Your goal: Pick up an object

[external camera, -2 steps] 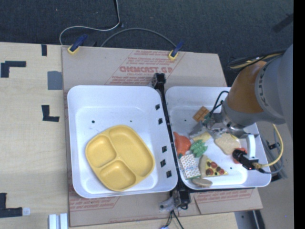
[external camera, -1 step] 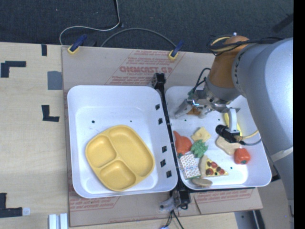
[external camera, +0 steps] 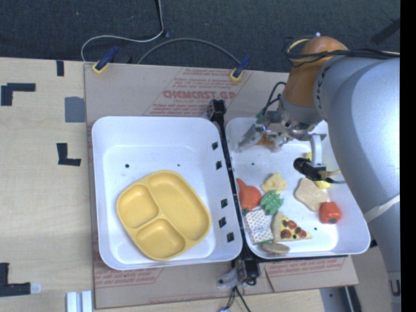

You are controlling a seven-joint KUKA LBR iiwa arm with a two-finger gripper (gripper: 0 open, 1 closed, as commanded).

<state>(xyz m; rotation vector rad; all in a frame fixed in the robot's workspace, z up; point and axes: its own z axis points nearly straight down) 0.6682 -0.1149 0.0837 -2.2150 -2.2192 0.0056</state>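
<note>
Camera view: my gripper (external camera: pixel 260 134) hangs at twelve o'clock in the right bin (external camera: pixel 354 239); its grasp I cannot tell. Toy pizza slice (external camera: pixel 290 229) lies at six o'clock, red pepper (external camera: pixel 329 212) at four.

Robotics lab test cell: white bins (external camera: pixel 104 194) clamped onto a cardboard sheet (external camera: pixel 188 93), black tape marks (external camera: pixel 65 155) on the wood surface (external camera: pixel 39 213), loose cable (external camera: pixel 156 18), toy food (external camera: pixel 289 229).
</note>
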